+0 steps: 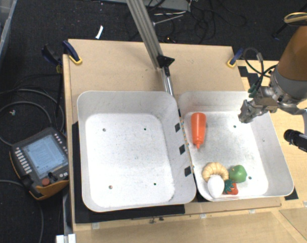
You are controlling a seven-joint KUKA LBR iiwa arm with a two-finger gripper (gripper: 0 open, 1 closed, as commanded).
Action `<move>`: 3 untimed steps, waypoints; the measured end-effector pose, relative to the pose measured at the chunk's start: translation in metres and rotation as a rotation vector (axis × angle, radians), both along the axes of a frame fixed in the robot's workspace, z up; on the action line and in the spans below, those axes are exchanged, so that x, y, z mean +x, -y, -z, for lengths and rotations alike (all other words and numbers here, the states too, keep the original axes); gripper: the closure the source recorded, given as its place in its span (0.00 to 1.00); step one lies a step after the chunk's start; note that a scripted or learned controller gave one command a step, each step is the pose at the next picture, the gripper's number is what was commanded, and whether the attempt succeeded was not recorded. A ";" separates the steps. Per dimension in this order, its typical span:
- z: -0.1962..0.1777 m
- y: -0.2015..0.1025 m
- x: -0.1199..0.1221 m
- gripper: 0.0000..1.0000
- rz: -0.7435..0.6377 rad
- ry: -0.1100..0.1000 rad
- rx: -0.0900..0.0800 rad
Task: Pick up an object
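Hanging over the right bin (274, 151), the gripper (248, 113) hides its fingers; I cannot tell their state. Nearby lie a carrot (198, 128), croissant (214, 170), egg (215, 187) and green apple (237, 173).

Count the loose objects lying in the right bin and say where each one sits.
5, possibly more hidden in the cluster. The orange carrot lies alone near the bin's left wall. Clustered at the near edge: a tan croissant, a white egg, a green apple, a small red piece.

Arm in from your three o'clock.
Your gripper (246, 114) hangs at the wrist's eight o'clock, pointing down, nothing between its fingers.
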State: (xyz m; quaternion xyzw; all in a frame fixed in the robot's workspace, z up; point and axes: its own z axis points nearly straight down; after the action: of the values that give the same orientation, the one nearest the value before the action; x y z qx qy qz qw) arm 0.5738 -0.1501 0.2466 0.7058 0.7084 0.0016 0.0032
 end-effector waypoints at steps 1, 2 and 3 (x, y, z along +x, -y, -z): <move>0.011 -0.058 -0.009 1.00 -0.004 -0.008 0.004; 0.021 -0.109 -0.015 1.00 -0.004 -0.008 0.004; 0.016 -0.172 -0.027 1.00 -0.006 -0.008 0.005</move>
State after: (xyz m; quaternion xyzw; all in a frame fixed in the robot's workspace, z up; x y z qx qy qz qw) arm 0.5464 0.0215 0.2311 0.7036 0.7106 0.0006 -0.0014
